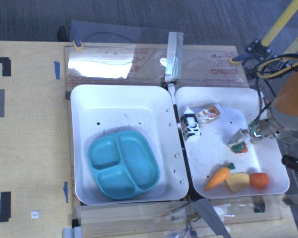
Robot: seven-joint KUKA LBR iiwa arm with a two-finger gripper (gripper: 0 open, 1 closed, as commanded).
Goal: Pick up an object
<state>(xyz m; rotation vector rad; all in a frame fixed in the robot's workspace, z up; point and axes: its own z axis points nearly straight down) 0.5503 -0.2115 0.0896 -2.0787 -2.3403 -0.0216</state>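
Observation:
In the right bin (268,97), my gripper (238,140) reaches in from the right and hangs low over a small red and green object (241,149), right above or touching it. Near the bin's left wall stands a black and white carton (190,126), with a red and white packet (208,114) beside it. Along the front lie an orange carrot (218,178), a pale yellow piece (238,181) and a red tomato (260,180). The small red object is partly hidden by the gripper.
The left bin (89,103) holds a teal divided plate (123,164) in its front half. A grey divider strip (174,56) stands behind the bins. Yellow and black cables (273,63) run at the far right near the arm (290,100).

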